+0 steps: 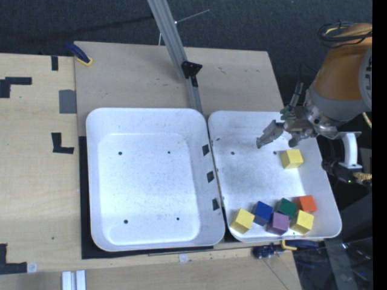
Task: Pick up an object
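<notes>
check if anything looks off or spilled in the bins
Nothing looks spilled or damaged. One yellow block sits alone near the gripper, apart from the cluster of blocks bunched against the right bin's near edge. All blocks are inside that bin.

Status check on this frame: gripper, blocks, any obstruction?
Gripper open, above right bin, holding nothing. Lone yellow block just beside it. Other blocks clustered at near edge. Nothing blocking.
</notes>
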Robot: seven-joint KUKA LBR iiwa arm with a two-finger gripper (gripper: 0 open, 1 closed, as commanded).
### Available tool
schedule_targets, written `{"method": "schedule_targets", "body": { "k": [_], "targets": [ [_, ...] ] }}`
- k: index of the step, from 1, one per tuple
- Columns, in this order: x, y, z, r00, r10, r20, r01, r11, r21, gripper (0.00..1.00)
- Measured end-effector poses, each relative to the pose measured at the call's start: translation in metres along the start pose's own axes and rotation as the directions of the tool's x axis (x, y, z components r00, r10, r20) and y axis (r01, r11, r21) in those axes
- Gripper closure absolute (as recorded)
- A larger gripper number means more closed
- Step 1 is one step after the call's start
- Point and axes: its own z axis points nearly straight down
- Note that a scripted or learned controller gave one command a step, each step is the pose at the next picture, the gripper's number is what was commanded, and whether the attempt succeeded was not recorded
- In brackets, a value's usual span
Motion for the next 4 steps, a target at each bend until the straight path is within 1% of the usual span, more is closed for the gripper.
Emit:
{"method": "schedule_targets", "body": {
  "k": [1, 2, 3, 4],
  "targets": [
    [0.0, 0.0, 0.0, 1.0, 0.0, 0.001, 0.0, 1.0, 0.0, 0.0],
    [0.007, -0.001, 0.063, 1.0, 0.001, 0.0, -0.001, 1.0, 0.006, 0.0],
    [0.009, 0.004, 0.126, 1.0, 0.001, 0.001, -0.001, 1.0, 0.005, 0.0],
    [0.009, 0.003, 0.144, 1.0, 0.001, 0.001, -0.001, 1.0, 0.003, 0.0]
  ]
}}
